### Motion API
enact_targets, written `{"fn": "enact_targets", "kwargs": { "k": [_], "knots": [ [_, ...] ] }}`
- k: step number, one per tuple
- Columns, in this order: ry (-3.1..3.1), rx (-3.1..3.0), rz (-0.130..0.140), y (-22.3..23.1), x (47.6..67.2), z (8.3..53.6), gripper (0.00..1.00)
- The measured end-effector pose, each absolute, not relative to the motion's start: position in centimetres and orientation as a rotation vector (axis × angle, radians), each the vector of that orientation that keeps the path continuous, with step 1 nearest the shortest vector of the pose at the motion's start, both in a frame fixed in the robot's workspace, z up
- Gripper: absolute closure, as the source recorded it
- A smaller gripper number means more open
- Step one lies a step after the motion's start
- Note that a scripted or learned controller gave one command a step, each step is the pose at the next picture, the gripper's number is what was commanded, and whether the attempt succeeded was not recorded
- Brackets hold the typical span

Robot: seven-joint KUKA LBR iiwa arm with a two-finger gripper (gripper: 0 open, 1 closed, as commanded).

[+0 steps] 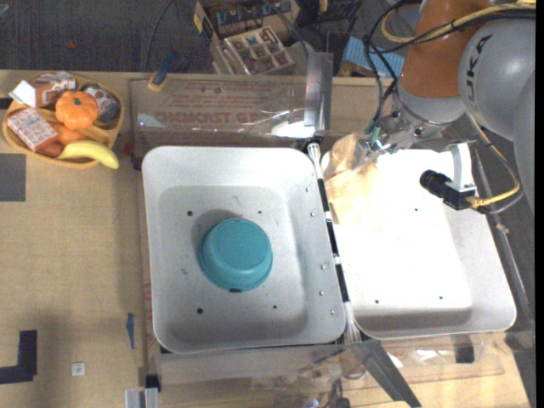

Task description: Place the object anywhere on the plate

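Observation:
A round teal plate lies in the middle of the left white bin. A pale tan, soft-looking object sits at the back left corner of the right white bin, close to the wall between the bins. My gripper hangs just above and to the right of that object, at its upper edge. Glare washes out the right bin, so I cannot make out whether the gripper has hold of the object. The plate is well to the left of and nearer than the gripper.
A basket of toy food with a banana stands on the bench at the far left. A clear plastic sheet lies behind the left bin. A black part with a cable juts from the arm over the right bin.

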State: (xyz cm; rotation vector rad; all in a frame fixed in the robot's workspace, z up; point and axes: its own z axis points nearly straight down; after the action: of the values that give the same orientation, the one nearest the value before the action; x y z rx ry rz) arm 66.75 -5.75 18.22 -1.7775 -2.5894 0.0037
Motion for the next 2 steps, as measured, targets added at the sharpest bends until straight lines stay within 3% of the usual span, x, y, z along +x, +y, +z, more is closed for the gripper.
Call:
{"fn": "enact_targets", "kwargs": {
  "k": [1,2],
  "knots": [
    [-2.589,-1.779,0.002,-5.8,66.9,22.2,1.0],
    [-2.889,-1.231,0.002,-0.5,66.1,21.7,1.0]
  ]
}}
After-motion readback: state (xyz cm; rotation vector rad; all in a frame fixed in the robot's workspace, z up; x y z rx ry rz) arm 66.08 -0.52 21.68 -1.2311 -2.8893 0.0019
